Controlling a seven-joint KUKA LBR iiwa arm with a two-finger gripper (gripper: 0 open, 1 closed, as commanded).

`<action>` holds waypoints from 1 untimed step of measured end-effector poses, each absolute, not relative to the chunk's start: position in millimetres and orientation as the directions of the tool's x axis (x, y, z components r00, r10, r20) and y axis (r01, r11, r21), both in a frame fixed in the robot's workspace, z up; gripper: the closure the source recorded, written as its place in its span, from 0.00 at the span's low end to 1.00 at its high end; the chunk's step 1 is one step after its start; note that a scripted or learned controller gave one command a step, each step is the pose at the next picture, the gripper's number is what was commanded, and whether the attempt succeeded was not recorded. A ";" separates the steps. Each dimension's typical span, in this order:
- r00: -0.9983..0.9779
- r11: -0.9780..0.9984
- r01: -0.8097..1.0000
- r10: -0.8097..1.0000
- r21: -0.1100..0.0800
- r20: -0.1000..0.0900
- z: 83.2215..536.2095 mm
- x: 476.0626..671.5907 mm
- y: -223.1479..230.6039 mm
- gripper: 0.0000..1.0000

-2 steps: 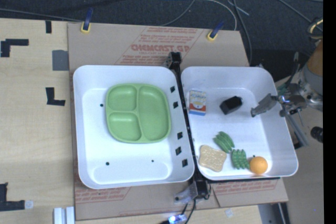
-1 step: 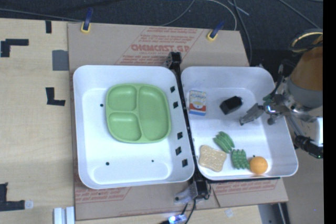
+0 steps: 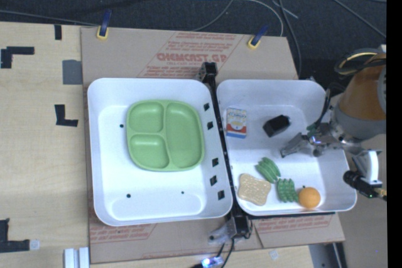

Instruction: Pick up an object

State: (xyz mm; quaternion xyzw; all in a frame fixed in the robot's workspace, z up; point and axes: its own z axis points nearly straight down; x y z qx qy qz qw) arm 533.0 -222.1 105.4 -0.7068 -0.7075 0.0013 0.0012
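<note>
Small objects lie scattered in the right bin [image 3: 314, 94], with the gripper [image 3: 290, 150] low among them.

Toward the frame's lower right sit an orange ball [image 3: 309, 198], two green leafy pieces [image 3: 269, 169] and [image 3: 286, 190], and a tan cracker-like square [image 3: 254, 189]; higher up lie a small white box with red and blue print [image 3: 236, 122] and a black block [image 3: 276, 125]. The gripper reaches in from the right edge, its grey tips just below the black block and apart from it, nothing visibly between them; whether the tips are spread or closed cannot be told. In the left bin [image 3: 103, 135] rests a green divided plate [image 3: 166, 135]. Both bins sit on brown cardboard [image 3: 188, 53].
</note>
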 end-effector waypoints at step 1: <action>-0.001 0.001 1.000 1.000 0.000 -0.002 84.9 533.5 -221.8 0.00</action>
